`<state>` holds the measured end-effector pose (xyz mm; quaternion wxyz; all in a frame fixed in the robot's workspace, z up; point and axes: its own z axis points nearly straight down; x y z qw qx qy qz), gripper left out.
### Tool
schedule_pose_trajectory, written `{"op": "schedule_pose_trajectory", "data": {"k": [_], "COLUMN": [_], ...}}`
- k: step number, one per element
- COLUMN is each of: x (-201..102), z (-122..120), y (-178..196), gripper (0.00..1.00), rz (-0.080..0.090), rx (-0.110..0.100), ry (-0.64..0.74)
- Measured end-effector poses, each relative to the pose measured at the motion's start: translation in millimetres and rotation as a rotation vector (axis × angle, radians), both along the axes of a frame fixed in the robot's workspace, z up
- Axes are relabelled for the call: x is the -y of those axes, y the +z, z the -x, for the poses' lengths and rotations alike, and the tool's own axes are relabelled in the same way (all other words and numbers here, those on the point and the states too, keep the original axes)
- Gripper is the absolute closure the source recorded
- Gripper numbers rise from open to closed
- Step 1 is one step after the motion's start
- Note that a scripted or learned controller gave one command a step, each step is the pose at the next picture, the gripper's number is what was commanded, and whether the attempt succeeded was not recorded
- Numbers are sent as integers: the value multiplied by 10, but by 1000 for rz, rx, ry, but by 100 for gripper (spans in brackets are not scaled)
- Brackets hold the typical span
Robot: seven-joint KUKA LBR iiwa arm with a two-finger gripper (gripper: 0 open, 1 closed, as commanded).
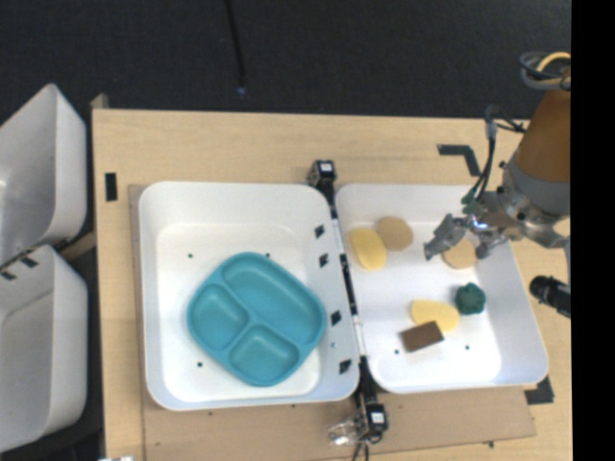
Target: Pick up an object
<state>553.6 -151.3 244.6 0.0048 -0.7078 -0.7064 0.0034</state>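
My gripper [465, 242] hangs over the back right part of the right bin [509, 353], its fingers spread open. A tan piece [462, 256] lies just under and between the fingers, on the bin floor. To its left lie a yellow oval piece [368, 248] and a round tan biscuit [393, 231]. Toward the front sit a dark green lump [470, 299], a yellow piece [433, 313] and a brown block [421, 336]. The arm comes in from the right with its orange band [548, 142] above the wrist.
The left bin [163, 219] holds a blue divided plate [255, 317]. A ridge with black clips [338, 257] separates the two bins. White containers [34, 257] stand off the bench at the far left.
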Motion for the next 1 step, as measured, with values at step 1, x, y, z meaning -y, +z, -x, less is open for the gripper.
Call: {"op": "schedule_pose_trajectory", "data": {"k": [1], "x": [-4], "z": [-24], "y": [67], "gripper": [0], "rz": [2], "rx": [12], "ry": [4]}}
